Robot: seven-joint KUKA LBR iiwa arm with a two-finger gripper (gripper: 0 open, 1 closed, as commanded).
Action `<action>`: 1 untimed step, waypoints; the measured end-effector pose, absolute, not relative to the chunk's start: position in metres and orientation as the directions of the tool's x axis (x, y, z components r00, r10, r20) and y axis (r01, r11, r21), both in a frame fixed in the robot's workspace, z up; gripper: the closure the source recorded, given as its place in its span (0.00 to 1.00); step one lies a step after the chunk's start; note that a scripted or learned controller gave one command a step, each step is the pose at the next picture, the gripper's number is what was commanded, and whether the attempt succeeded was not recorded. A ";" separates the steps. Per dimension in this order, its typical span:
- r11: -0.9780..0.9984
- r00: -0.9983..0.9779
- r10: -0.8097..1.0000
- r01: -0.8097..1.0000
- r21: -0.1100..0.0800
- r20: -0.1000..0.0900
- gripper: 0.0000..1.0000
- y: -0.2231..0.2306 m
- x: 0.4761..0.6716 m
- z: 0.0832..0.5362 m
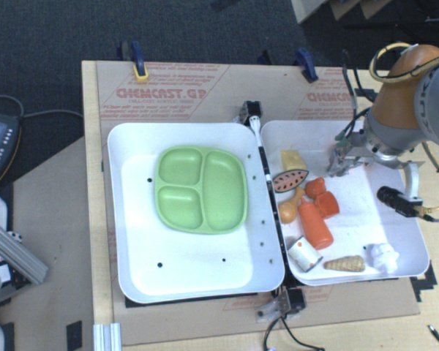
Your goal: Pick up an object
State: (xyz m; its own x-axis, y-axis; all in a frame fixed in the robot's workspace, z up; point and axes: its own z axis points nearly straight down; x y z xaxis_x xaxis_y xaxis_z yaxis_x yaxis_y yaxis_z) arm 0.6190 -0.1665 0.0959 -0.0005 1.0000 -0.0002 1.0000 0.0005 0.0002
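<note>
Gripper (342,159) low over right bin (410,229), finger state unclear, too small to tell. Nearest: orange-red toy pile (318,210), carrot-like, glossy, mid-bin; watermelon slice (289,179) beside. Green divided plate (202,189) in left bin (132,225).

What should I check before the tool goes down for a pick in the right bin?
1. Tool over the right bin: ok, near its far side.
2. Nothing between the fingers: cannot tell, too small.
3. Targets within the bin: ok; orange carrot, watermelon slice and cone lie there.
4. Target directly beneath: not ok, bare floor under it.
5. Objects spaced for a clean grasp: not ok, carrot touches neighbours.
6. Green divided plate out of the way: ok, in left bin.
</note>
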 end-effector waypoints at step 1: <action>0.001 -0.001 1.000 1.000 0.005 -0.002 1.00 -0.159 0.614 0.146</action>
State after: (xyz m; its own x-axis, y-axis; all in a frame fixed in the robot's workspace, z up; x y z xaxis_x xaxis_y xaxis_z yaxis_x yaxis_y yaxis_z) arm 0.6137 -0.1592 0.1461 -0.0007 1.0000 -0.0017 1.0000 0.0008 0.0052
